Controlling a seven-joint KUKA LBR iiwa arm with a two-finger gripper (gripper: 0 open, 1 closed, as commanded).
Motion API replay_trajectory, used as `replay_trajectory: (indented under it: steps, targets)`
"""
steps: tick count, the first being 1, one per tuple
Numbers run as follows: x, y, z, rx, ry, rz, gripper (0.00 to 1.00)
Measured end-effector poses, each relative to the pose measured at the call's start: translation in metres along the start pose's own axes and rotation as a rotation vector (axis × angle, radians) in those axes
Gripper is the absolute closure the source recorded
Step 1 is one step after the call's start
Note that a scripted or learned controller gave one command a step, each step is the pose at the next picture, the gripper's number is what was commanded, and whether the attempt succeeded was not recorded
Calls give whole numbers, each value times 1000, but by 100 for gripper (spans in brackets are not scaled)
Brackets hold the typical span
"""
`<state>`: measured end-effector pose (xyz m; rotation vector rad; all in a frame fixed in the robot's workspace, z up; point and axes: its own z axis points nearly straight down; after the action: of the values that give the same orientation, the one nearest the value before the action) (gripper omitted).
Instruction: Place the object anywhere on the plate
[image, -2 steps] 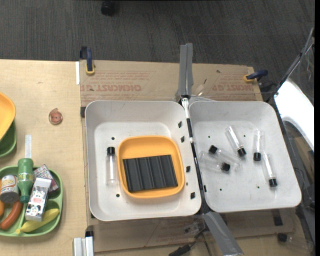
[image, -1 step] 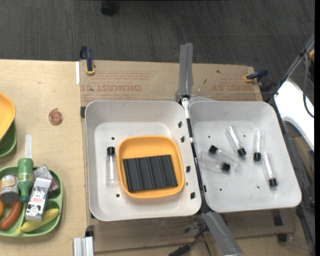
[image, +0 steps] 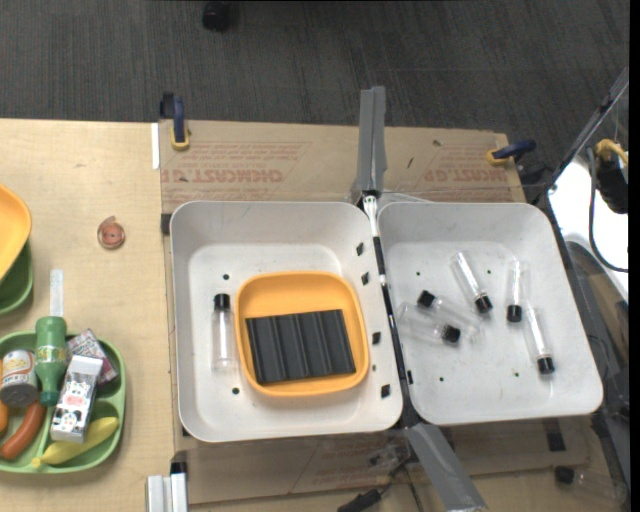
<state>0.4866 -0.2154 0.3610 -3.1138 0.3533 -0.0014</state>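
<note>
An orange square plate lies in the middle of the left bin. A black ridged slab rests flat on the plate and covers most of its floor. Just left of the plate, a clear tube with a black cap lies on the bin floor, cap pointing away from me. The right bin holds several more clear tubes with black caps, such as one at the upper middle, one at the right and one near the left.
A green plate of toy food and a small bottle sits at the bench's left edge, with a yellow bowl above it. A small pink disc lies on the wood. Clamps hold the cardboard behind the bins.
</note>
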Motion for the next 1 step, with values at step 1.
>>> replay_trajectory:
  steps: [1]
  targets:
    - [0, 5, -29, 2, 1, -28, 0]
